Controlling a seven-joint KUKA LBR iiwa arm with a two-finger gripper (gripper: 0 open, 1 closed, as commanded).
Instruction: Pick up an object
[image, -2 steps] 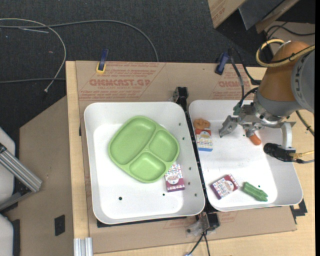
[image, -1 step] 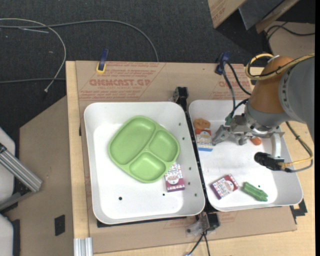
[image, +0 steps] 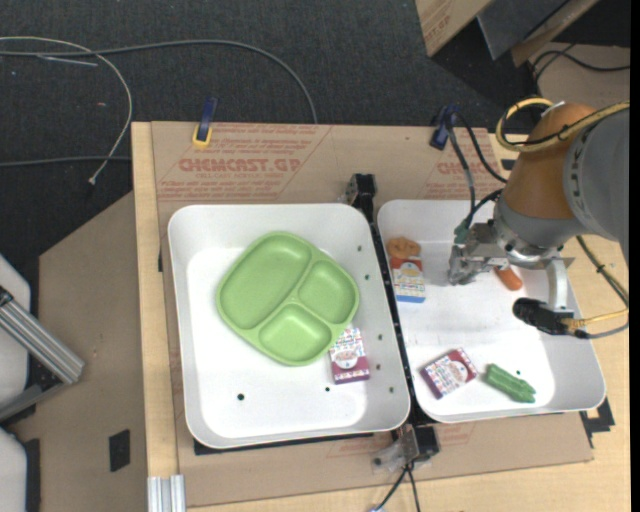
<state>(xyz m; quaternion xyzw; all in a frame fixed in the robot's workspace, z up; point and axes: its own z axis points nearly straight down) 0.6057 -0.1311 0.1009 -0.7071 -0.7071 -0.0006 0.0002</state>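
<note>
My gripper (image: 466, 266) hangs low over the back of the right bin (image: 470, 318), under the grey arm with its orange band (image: 545, 170). A small orange object (image: 511, 279) lies just to its right, partly hidden by the wrist. Left of the gripper, a little apart from it, lies an orange, white and blue packet (image: 406, 272). At the bin's front sit a maroon packet (image: 447, 372) and a green pickle-shaped toy (image: 510, 384).
The left bin (image: 200, 330) bears a green divided plate (image: 288, 296) and a small pink-and-white box (image: 349, 358) at its front right. A black divider (image: 385, 300) runs between the bins. Cables loop behind the arm at the upper right.
</note>
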